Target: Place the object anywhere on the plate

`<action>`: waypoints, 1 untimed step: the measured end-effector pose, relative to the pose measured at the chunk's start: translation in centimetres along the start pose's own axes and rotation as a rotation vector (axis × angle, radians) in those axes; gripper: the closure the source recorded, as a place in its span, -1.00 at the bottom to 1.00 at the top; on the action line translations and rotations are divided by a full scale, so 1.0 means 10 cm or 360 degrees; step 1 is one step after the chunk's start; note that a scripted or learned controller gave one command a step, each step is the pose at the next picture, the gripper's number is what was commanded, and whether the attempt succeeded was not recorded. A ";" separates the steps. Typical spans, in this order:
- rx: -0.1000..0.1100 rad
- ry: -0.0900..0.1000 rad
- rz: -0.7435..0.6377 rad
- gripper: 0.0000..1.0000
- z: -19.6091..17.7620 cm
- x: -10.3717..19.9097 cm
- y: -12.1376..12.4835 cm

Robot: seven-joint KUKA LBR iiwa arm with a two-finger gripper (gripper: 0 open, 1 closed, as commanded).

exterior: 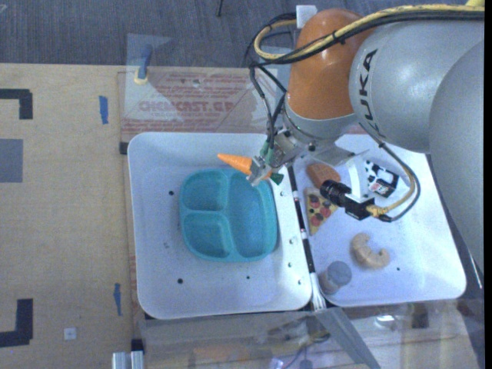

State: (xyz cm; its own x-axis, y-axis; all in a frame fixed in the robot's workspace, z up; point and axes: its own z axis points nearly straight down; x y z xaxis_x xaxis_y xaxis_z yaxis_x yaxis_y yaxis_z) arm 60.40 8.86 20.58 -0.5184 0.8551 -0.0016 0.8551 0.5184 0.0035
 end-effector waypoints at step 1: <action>0.0000 0.0000 0.0000 -1.00 0.00 0.00 0.00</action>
